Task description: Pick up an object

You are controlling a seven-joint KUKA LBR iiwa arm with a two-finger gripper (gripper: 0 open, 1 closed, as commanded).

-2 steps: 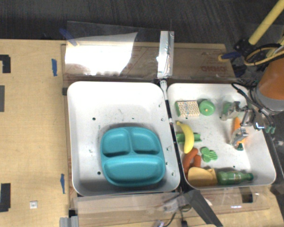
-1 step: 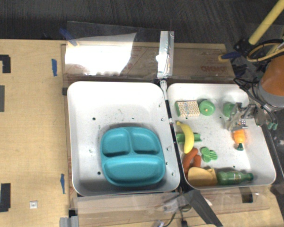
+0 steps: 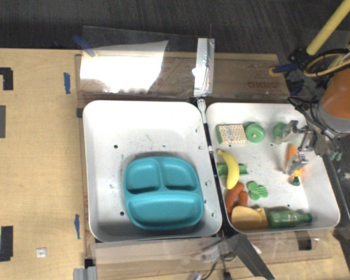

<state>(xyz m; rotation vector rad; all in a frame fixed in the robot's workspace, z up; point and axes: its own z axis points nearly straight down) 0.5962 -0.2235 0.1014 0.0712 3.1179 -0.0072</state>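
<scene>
The right bin [image 3: 326,206] holds several toy foods. A yellow banana [image 3: 230,167] lies at its left side, with a waffle-like square [image 3: 230,133] and a green round piece [image 3: 255,133] above it. An orange carrot [image 3: 291,153] with a green tip [image 3: 296,181] lies at the right side. My gripper [image 3: 299,158] hangs low over the bin, right at this carrot. The gripper's metal parts partly cover the carrot, and I cannot make out whether it is gripped. A green toy [image 3: 280,131] sits just left of the wrist.
A teal divided plate [image 3: 162,192] lies in the left bin [image 3: 99,156]. Along the right bin's front lie a green bottle [image 3: 289,217], a tan wedge [image 3: 248,216], a red-orange sausage [image 3: 234,194] and a small green piece [image 3: 256,190]. Cables and a yellow pole [image 3: 332,19] stand at the back right.
</scene>
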